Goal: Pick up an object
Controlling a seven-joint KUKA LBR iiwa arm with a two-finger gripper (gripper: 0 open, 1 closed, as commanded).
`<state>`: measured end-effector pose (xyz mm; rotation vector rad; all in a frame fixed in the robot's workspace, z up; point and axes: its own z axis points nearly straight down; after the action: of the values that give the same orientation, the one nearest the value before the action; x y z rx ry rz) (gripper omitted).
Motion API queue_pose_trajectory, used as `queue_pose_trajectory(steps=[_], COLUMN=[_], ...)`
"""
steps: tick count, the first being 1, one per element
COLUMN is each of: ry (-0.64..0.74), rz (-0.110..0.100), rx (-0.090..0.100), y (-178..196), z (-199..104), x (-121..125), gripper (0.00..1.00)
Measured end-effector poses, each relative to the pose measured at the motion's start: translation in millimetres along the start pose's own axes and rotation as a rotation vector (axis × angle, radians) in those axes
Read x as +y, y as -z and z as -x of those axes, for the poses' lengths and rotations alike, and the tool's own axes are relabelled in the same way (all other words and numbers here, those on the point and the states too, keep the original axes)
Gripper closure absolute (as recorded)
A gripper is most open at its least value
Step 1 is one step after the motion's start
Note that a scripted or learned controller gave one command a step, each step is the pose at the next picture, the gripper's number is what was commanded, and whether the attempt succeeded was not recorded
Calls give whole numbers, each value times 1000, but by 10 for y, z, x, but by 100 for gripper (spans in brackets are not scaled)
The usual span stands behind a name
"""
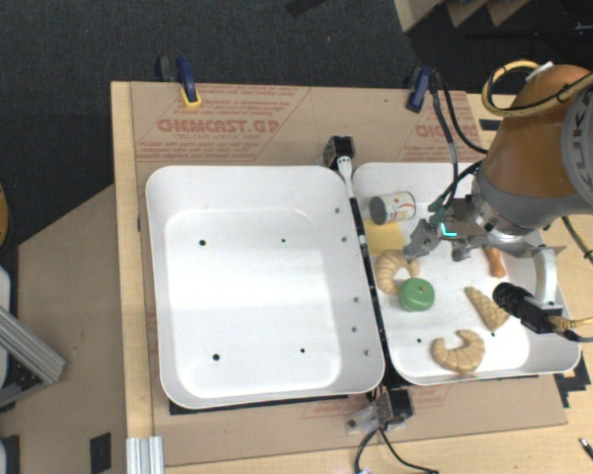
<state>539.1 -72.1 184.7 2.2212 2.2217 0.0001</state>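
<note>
Here we take the green round object (415, 294) as our landmark, lying in the right bin (534, 358) on the worktop (227, 117). Just up and to the right of it hangs the claw (425, 240), on the grey arm (534, 156) with its orange band; whether it is parted or closed we cannot tell (the angle hides it), and nothing shows between its tips. Touching the green object's upper left is a tan croissant (389, 268), with a yellow block (383, 238) beyond that. A second croissant (459, 352) lies below and right of the green object. The left bin (168, 196) sits well to its left.
</note>
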Motion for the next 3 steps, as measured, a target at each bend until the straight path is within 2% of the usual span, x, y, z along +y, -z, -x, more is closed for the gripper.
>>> queue_pose_trajectory(steps=[1,2,3], ry=[5,1,1], rz=[2,5,4], rx=[1,-1,-1], y=[-2,103,99], z=[-439,-412,-411], x=[96,98,97], gripper=[0,100,0])
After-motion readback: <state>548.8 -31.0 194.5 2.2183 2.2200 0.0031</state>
